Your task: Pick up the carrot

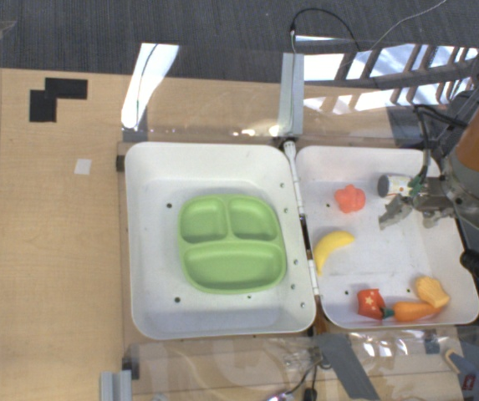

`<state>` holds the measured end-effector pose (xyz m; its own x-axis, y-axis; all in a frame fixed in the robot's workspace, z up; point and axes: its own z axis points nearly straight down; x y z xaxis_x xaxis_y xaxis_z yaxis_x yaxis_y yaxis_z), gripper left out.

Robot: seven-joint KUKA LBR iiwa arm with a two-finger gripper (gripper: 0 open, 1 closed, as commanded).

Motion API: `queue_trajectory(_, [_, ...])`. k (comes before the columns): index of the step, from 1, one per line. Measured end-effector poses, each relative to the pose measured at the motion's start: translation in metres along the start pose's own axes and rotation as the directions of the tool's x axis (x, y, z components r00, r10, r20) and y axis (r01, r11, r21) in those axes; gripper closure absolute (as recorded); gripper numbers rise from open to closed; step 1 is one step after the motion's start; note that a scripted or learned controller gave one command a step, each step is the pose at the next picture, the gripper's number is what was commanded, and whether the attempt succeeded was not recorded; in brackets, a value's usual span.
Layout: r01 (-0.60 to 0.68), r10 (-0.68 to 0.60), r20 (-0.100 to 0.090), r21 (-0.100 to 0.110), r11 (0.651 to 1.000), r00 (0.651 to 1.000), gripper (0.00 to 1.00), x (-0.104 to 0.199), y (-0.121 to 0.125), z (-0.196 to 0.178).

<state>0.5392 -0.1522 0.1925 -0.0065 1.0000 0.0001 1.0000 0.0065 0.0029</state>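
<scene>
Two white bins side by side on bench. Left bin (pixel 151 307) with green plate (pixel 231 243) at centre, three compartments: two small toward the far side, one wide toward the near side.

Right bin (pixel 373 270) with scattered toy food:
- carrot (pixel 411 311) at near edge, lying flat, orange, green end pointing left toward red piece
- red piece (pixel 370 302) just left of carrot, touching or nearly touching it
- yellow-orange lump (pixel 432 291) just above and right of carrot, close beside it, contact unclear
- banana (pixel 331 246) near the divider, mid-bin
- pinkish-orange piece (pixel 350 198) toward far side, left of gripper

Arm in from right, orange band at right edge. Gripper (pixel 400 199) over far right part of right bin, pointing left. Two fingers spread apart: one up by a pale cylinder tip, one lower and angled down-left. Nothing between them. Well apart from carrot, which sits at the opposite, near side of the same bin
</scene>
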Motion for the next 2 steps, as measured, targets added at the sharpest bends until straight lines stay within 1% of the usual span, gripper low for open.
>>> queue_trajectory(1, [0.045, -0.045, 0.000, 0.000, 0.999, 0.999, 0.00, -0.004, -0.002, 0.023])
queue_trajectory(2, [0.088, -0.088, 0.000, 0.002, 0.996, 0.996, 0.00, -0.053, -0.052, 0.096])
